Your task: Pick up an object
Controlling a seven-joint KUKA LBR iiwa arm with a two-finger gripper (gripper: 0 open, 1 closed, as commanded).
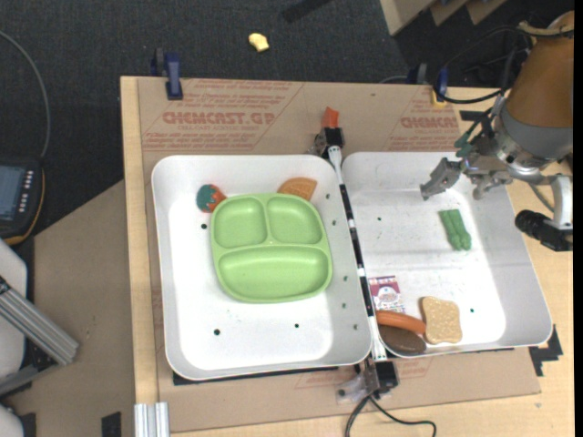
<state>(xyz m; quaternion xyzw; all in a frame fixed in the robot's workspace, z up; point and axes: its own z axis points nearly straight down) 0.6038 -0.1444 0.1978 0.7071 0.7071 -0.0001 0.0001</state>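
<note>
Two bins [182, 317] (left holds green plate [270, 247]); end effector [460, 178] spread apart over pickle [455, 228].

Plastic, board and metal on the bench

Both white bins [182, 335] look smooth, slightly glossy plastic; the green divided plate [271, 247] is matt plastic. Under them lies printed brown board [219, 112], matt. The gripper [455, 178] is dull grey metal.

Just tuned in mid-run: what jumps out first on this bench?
The green divided plate fills the left bin. In the right bin, the claw hangs above a green stick-shaped piece. A toast slice and sausage crowd the near corner.
</note>
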